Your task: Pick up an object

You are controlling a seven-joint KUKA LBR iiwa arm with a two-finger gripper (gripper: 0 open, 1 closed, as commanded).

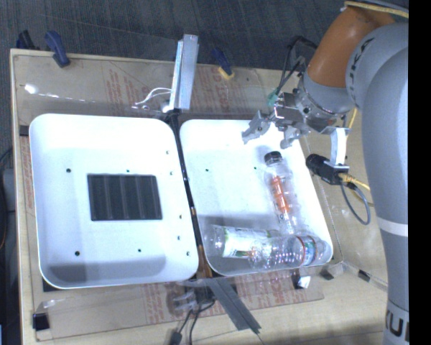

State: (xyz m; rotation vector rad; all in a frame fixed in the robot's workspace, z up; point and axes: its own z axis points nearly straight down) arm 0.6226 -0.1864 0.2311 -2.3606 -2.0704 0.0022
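Observation:
Two clear plastic bottles lie in the right bin (223, 171). A slim bottle (281, 190) with a black cap and an orange label lies lengthwise along the bin's right side. A larger bottle (266, 246) with a green and white label lies crosswise at the bin's near end. My gripper (271, 131) hangs over the far right corner of this bin, just above the slim bottle's cap. Its two fingers are spread apart with nothing between them.
The left bin (57, 192) holds a dark ribbed rectangular pad (124, 197). A metal post (184, 70) rises behind the seam between the bins. Blue clamps (57, 49) hold the bench's far edge. Cables (345, 178) hang near the arm on the right.

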